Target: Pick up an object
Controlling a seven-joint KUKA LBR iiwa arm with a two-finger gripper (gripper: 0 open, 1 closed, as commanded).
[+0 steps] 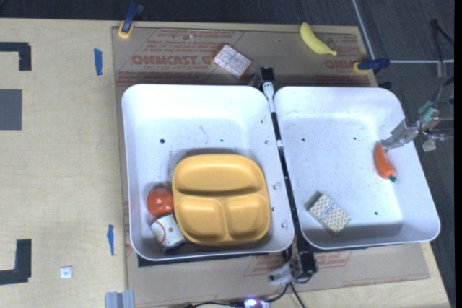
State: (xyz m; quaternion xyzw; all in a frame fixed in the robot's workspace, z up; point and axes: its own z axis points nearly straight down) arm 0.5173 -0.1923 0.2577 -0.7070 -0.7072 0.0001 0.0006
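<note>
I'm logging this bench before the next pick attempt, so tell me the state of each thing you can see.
yellow tray: upside down, left bin
orange ball: beside tray
carrot: right bin, against its right wall
patterned packet: flat, right bin
banana: outside bins
pincer: over right bin's edge

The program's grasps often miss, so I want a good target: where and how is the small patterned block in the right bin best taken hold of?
Grip the patterned block across its narrow width, coming straight down from above. It lies flat on the right bin floor, turned diagonally, so the fingers probably should be rotated to match. It sits apart from the walls and from the orange carrot-like piece, leaving room on both long sides.
</note>
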